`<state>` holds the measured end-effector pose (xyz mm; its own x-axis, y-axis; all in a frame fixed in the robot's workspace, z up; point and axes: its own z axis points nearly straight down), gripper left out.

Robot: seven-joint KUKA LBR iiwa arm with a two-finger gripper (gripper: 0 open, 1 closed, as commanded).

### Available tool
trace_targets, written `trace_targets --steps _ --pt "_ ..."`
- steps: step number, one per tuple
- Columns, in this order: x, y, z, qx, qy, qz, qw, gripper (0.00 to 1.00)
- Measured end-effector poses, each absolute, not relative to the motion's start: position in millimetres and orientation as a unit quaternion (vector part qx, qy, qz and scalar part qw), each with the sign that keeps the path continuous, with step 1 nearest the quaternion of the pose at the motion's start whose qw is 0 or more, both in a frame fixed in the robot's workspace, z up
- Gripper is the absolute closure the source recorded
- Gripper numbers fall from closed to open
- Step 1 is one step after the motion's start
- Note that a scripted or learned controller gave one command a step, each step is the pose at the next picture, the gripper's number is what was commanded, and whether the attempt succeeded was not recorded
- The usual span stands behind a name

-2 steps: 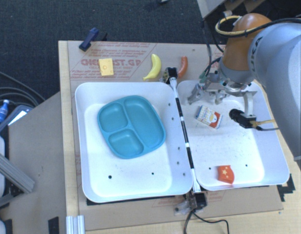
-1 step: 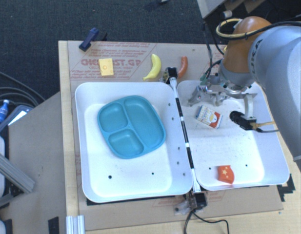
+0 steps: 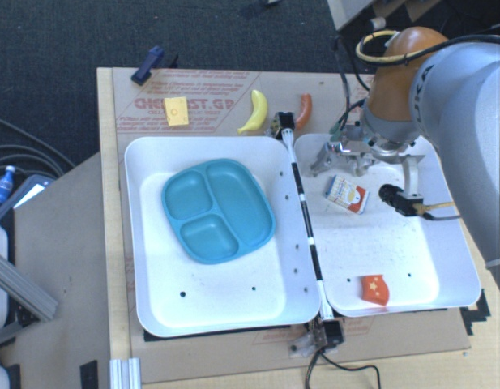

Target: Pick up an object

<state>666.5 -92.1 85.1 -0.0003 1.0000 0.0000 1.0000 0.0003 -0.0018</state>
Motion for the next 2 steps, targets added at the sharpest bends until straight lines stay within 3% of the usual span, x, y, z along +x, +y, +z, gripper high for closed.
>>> trace_targets --steps 1,2 --pt "667.1 -92.0 95.6 -0.707 -0.707 0.0001 0.0 1.0" --pt "667.0 -92.0 95.3 -0.707 -0.707 0.0003 0.0 0.0"
